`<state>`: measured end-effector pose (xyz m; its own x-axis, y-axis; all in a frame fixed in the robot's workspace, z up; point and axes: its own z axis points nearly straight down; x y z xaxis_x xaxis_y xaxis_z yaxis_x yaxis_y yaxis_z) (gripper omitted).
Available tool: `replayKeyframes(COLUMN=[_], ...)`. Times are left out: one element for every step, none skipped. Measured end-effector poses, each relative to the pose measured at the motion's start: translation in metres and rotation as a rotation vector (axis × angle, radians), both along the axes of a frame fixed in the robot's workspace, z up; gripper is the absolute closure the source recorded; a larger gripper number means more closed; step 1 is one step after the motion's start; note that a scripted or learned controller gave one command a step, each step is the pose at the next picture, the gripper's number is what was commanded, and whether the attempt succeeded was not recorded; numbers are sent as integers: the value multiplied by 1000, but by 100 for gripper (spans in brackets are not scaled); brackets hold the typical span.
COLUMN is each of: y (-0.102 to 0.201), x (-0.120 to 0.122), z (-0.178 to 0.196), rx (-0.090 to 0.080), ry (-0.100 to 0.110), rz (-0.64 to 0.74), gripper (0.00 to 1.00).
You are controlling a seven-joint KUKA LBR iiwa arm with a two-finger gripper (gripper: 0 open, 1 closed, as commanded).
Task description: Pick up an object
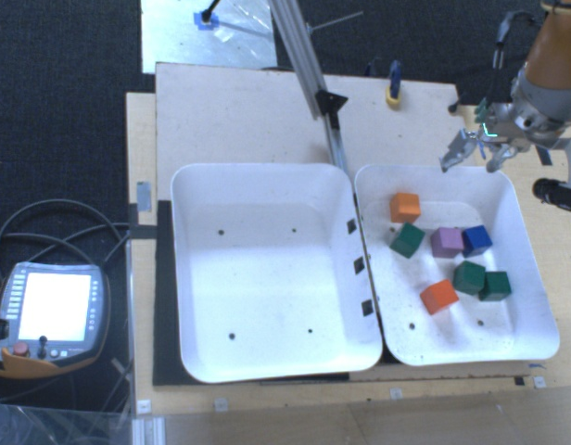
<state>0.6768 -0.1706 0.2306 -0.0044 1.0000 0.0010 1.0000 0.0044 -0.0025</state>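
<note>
Blocks point(447, 241), small cubes, orange, green, purple, blue, right bin point(536, 327)

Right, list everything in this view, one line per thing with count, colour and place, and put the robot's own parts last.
orange blocks: 2, orange, right bin, one at the back and one near the middle front
green blocks: 3, dark green, right bin, one left of the purple block, two together toward the right
purple block: 1, purple, right bin, middle
blue block: 1, blue, right bin, touching the purple block's right side
right bin: 1, white, right half of the bench
left bin: 1, white, left of the right bin
control pendant: 1, grey and orange, far left, cabled
clamp: 1, blue and yellow, board's back edge
gripper: 1, metallic, open, above the right bin's back rim
arm: 1, grey with orange band, top right
</note>
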Motion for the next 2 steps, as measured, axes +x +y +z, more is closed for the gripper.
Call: replayKeyframes(y=[0,-2], x=[1,-5], z=[3,-58], rx=[-2,-1], ry=[-4,2], rz=[1,-2], gripper=[0,0])
